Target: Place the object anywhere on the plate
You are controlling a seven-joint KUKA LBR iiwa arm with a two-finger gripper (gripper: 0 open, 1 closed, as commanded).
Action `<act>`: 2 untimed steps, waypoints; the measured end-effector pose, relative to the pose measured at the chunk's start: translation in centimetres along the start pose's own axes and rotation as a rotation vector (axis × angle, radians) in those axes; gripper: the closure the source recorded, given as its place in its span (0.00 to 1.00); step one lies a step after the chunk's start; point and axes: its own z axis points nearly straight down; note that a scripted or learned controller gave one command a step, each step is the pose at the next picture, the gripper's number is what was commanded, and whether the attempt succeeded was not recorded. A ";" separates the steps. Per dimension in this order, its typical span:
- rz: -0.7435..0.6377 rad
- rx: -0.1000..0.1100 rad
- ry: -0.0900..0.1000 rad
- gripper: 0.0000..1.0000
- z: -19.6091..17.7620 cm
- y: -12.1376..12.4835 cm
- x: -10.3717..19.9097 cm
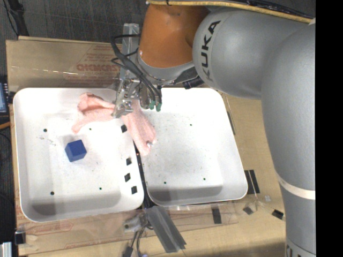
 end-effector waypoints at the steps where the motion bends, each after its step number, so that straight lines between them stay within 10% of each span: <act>1: -0.071 -0.001 -0.005 1.00 -1.0 4.9 0.3; 2: -0.074 -0.001 -0.007 1.00 -0.6 10.0 1.2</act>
